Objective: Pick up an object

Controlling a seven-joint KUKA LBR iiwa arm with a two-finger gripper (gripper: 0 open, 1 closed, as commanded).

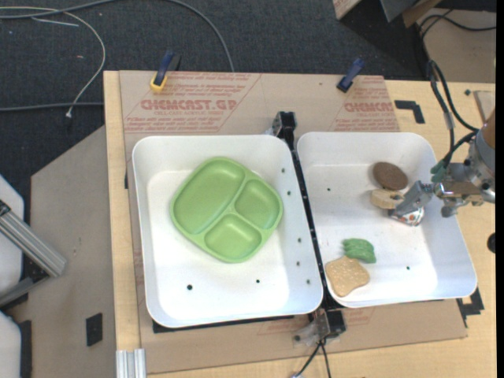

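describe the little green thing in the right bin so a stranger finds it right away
Start at the right bin, the one without the green plate. Near its front edge lie two small items; the green lump is the bright leafy-coloured one, just above the flat tan cracker-like piece.

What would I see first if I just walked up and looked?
Probably the big green divided plate, lying tilted in the left bin. Next, the gripper reaching into the right bin from the right, next to a brown round piece. Nearer the front lie a small green lump and a tan cracker-like piece.
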